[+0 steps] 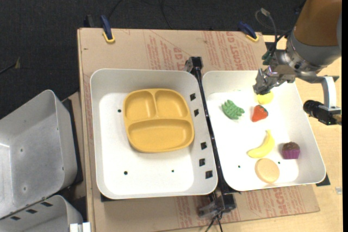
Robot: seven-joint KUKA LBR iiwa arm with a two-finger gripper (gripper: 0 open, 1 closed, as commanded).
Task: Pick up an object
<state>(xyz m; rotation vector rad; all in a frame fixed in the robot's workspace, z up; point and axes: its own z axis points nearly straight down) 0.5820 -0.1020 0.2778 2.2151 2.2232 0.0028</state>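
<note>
The right bin [304,117] holds several toy foods. A small yellow piece [265,98] lies at its far side. My gripper [265,85] hangs right over that piece, its tip just at the piece's top edge. Close by are a red strawberry [260,113] and a green leafy piece [232,110]. Nearer the front lie a yellow banana [261,145], a purple piece [290,150] and a tan round piece [267,170].
The left bin [109,160] holds a yellow divided plate [159,119]. A black divider with clips [205,133] runs between the bins. A grey container [32,149] sits off the bench at the left. The arm's orange band [321,8] rises at the right.
</note>
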